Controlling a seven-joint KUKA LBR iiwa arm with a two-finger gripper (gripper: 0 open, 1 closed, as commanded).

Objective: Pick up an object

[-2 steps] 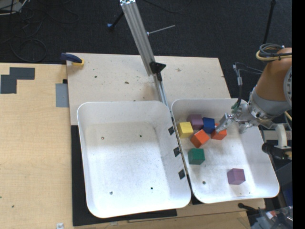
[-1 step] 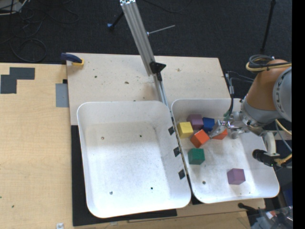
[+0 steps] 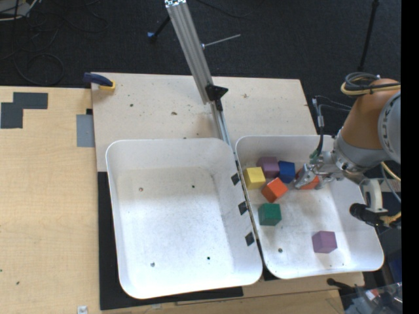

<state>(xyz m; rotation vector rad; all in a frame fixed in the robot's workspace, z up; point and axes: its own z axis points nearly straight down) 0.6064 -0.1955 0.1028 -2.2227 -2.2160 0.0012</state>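
Camera view: pincer tips blurred beside orange block.

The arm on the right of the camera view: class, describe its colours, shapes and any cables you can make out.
The arm is bulky and rounded, with a grey shell and a broad orange band above the wrist. Dark cables loop over its top. Its gripper is a small metallic piece with reddish-orange parts.
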